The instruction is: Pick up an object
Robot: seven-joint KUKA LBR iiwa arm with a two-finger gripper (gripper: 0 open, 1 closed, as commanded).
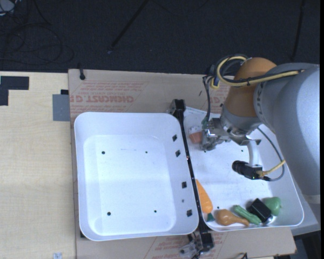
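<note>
Just one camera here, mounted up above the worktop (27,161) and looking down at a slant. It takes in both white bins (129,125) fairly close, with the arm (291,112) coming in from the bins' right.

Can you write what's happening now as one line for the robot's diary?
pincer: low in right bin | near: pinkish thing | toys: carrot by divider

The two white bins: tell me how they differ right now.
The left bin shows a bare white floor with small dark dots; the right bin holds a carrot, green pieces and a black item along its near edge. The arm hangs over the right bin, not the left. Both are shallow, white and side by side.
</note>
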